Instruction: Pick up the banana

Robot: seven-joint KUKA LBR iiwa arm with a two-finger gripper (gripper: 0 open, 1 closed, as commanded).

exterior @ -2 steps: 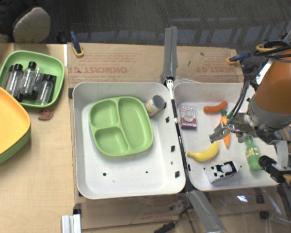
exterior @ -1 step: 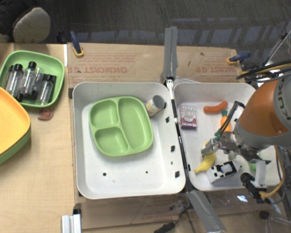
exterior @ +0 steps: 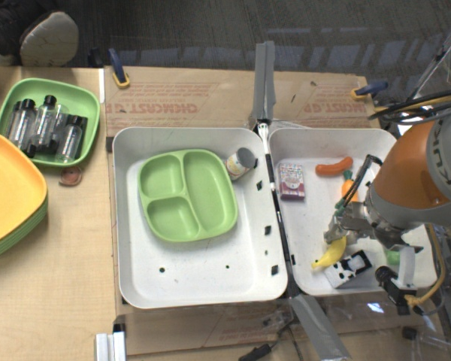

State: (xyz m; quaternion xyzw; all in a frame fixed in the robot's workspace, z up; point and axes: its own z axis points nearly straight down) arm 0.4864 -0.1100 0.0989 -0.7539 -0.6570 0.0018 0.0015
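My fingers [exterior: 344, 228] hang low in the right bin [exterior: 308, 138], directly over the upper end of the banana [exterior: 329, 256], which lies on the bin floor near the front wall. Its long axis runs diagonally, from just under me down toward the divider (the stem end points at the green tray's [exterior: 188, 194] side). Whether I am spread or closed, I cannot tell from here.

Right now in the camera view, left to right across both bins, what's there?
Green divided plate → small can → pink card pack → banana → gripper above it.
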